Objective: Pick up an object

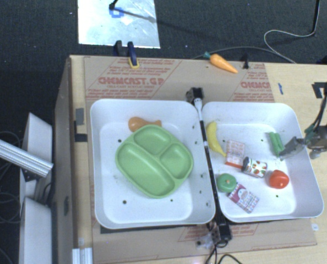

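Two shallow white bins sit side by side at the centre of the frame, the left bin and the right bin meeting along a shared middle edge so that goods can pass from one to the other. One green divided plate lies tilted in the left bin, overlapping one orange item above it.

The right bin holds the likeliest pick candidates, loosely scattered and mostly apart: one banana, one patterned packet, one small carton, one little bottle, one green block, one red tomato and one green round lid.

At the right edge of the frame the gripper reaches over the bin rim beside the green block; its grasp cannot be told. One toy carrot lies outside the bins, upper right.
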